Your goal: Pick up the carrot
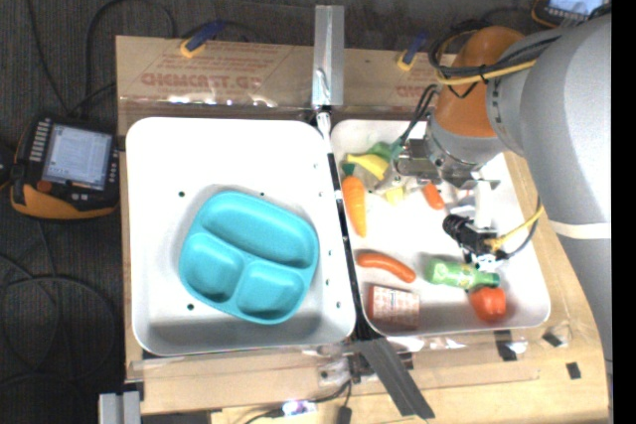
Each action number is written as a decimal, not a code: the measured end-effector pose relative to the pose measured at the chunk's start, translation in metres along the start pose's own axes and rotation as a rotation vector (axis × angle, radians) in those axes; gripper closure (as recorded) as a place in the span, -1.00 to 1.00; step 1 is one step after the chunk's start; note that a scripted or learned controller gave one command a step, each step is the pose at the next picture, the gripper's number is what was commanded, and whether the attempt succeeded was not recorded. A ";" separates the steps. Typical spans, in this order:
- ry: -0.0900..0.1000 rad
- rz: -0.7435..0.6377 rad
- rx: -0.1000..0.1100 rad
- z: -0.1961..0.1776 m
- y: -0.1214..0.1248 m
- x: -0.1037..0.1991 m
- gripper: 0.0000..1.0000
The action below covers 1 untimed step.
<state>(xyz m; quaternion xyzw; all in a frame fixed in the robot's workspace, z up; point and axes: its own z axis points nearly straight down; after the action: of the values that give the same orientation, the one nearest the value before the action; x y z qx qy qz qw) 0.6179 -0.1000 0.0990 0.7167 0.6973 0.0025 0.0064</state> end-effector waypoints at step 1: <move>0.005 -0.027 0.015 -0.111 -0.069 0.021 1.00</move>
<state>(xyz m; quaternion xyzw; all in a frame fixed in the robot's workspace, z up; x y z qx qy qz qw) 0.5478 -0.0768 0.2094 0.7071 0.7071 -0.0009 -0.0009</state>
